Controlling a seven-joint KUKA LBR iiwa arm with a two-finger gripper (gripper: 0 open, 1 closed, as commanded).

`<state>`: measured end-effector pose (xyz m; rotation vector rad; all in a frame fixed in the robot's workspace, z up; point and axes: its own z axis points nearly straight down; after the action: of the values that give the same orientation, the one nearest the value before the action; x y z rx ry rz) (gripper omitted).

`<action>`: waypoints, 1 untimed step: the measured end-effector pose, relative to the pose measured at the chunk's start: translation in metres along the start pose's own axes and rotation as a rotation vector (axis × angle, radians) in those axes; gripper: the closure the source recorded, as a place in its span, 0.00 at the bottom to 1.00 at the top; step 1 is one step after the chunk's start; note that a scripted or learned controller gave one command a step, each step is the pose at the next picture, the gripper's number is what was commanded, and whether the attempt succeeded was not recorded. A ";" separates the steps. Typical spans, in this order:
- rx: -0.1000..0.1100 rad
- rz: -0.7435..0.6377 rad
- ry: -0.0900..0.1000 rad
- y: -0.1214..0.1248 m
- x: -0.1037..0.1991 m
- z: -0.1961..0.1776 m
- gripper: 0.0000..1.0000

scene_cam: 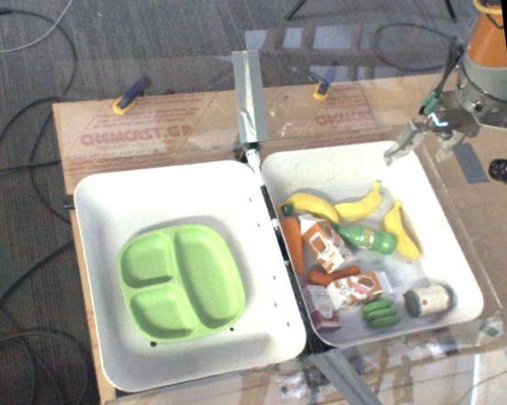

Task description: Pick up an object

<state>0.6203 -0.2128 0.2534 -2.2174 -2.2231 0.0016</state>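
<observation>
The right bin [454,245] holds a pile of toy food. Three yellow bananas lie in it: one [308,205] at the back left, one [361,204] at the back middle, one [402,229] to the right. Among them lie a green bottle [370,239], an orange carrot [293,243], two printed snack packets [326,244] [349,289], green pea pods [380,312] and a small grey can [430,299]. My gripper [421,149] hangs above the bin's back right corner, open, with nothing between its fingers.
The left bin [98,217] holds a green divided plate [182,280]. A metal strip [245,96] runs behind the seam between the bins. Cables lie on the floor at the back and left. Clamps [131,94] [321,88] sit on the cardboard.
</observation>
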 end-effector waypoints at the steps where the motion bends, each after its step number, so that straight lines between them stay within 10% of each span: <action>1: -0.021 -0.151 0.001 0.002 -0.005 0.147 0.00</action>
<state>0.6216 -0.2173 0.1067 -2.0532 -2.3946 -0.0227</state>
